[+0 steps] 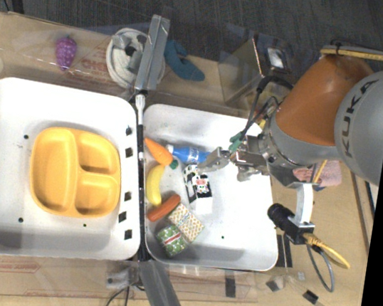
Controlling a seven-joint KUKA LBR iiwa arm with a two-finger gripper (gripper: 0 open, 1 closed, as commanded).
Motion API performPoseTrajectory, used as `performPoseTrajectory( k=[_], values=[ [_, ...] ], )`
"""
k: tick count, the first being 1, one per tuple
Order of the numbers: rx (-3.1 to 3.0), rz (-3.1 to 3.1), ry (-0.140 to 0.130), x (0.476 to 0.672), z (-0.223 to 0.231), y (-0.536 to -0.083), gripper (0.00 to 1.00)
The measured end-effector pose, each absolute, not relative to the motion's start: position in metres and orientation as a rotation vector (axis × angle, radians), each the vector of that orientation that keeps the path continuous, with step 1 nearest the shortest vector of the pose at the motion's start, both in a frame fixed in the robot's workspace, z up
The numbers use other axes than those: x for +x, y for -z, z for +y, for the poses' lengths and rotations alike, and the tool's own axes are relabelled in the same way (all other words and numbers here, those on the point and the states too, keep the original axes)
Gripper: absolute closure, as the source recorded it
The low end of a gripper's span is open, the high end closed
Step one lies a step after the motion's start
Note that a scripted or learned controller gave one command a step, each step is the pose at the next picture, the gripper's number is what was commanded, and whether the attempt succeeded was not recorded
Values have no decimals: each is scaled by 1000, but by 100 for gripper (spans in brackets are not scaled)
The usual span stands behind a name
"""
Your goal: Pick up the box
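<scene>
Brown bench boards are carrying two shallow white bins side by side, with dark carpet lying beyond the far edge. I am reaching in from the right, my grey arm (370, 119) with its orange band crossing the far right corner of the right bin (248, 248). My gripper (218, 159) is hanging low over the middle of that bin, just right of a blue bottle (185, 154); its tips are blurring into the metal around them, so I cannot tell how they are standing.

The box (185, 222), patterned in pale diamonds, is lying flat toward the near side of the right bin, well apart from my gripper. A green packet (172, 240) is touching its near left corner. A black-and-white carton (199, 184) is sitting between the box and my gripper. Along the bin's left wall, a carrot (158, 152), a banana (153, 186) and a red sausage-shaped toy (162, 210) are lining up from far to near, the last one just beside the box.

The left bin (10, 113) is holding a yellow divided tray (77, 171) at its centre. On the far bench, a purple object (65, 52), a white coil (126, 57) and a blue object (180, 62) are resting outside the bins.
</scene>
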State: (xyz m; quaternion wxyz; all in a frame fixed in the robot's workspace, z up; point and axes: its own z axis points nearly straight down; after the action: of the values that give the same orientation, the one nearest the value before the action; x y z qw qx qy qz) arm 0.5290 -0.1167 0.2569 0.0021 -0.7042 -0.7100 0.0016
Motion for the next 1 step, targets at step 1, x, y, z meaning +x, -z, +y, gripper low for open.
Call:
performPoseTrajectory(
  k=[1],
  values=[
    [-1850, -2541, 2, 488, -129, -92, 0]
  ],
)
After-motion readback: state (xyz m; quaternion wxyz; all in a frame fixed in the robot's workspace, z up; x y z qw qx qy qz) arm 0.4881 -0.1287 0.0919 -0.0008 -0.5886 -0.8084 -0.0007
